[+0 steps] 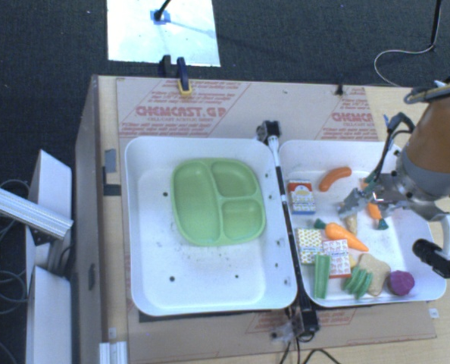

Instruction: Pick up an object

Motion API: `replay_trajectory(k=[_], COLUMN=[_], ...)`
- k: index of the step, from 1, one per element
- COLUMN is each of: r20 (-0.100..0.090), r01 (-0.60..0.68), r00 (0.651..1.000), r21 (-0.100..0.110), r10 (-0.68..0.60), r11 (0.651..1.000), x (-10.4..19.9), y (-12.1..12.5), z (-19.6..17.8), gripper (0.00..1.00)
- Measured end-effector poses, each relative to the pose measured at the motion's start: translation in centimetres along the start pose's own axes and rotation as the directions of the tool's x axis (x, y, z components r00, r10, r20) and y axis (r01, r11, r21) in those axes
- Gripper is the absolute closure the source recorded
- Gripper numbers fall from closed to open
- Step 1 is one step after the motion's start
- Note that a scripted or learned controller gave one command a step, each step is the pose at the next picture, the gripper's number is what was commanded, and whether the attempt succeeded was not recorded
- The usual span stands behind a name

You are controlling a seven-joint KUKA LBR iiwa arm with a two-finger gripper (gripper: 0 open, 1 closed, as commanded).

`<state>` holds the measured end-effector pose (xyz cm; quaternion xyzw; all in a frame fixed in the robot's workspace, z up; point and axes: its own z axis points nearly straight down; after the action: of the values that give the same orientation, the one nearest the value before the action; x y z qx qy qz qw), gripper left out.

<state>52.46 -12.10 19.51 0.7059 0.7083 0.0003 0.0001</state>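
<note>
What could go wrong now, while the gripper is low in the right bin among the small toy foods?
The gripper hangs among closely packed pieces: the orange toy carrot and orange toy sausage lie near it, so it may push one aside or catch two together. A small orange piece sits under the wrist, partly hidden, and could be knocked. Pieces near the right white bin's rim might slide against the wall.

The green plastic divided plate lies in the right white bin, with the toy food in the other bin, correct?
Not quite. The camera view shows the green plastic divided plate in the left white bin; the toy food, such as the orange carrot, lies in the right bin.
</note>
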Motion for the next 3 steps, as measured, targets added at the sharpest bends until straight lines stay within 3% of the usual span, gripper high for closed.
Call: replay_trajectory(k=[1,2,3], r20=[0.001,0.000,0.002], r01=[-0.002,0.001,0.002], r00=[1.000,1.000,1.000], r21=[-0.002,-0.002,0.003], r10=[0.002,-0.001,-0.002], r11=[1.000,1.000,1.000], x=[-0.8,1.3,0.7], y=[3.2,8.7,13.0], z=[11.1,11.0,11.0], gripper=[0.00,0.00,0.00])
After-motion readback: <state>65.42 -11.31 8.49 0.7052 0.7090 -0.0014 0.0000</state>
